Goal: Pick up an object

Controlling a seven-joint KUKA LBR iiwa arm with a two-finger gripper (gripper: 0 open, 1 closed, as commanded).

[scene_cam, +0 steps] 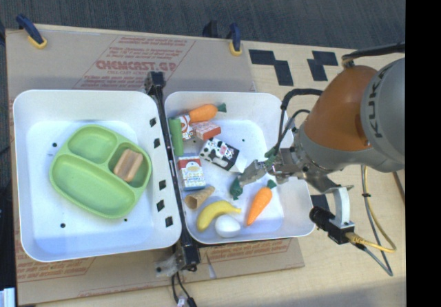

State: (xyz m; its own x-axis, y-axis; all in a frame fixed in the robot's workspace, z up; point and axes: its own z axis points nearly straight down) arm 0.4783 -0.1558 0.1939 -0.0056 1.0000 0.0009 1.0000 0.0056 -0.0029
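The right bin (272,109) holds several toy foods. At its back lie a carrot (204,113), a green cylinder (177,136) and a small red box (207,131). A cow-patterned carton (220,153) and a juice carton (192,173) lie mid-bin. Along the front are a cone (198,196), a banana (216,213), a white egg (227,226) and a second carrot (258,204). My gripper (244,180) hangs low over the bin's right half, just above and left of that second carrot and right of the cow-patterned carton. Nothing can be seen held in it.
The left bin (27,161) holds a green divided plate (89,185) with a tan bread piece (127,164) in one compartment. A black divider (165,154) runs between the bins. The arm's orange band (341,116) overhangs the right bin's right wall.
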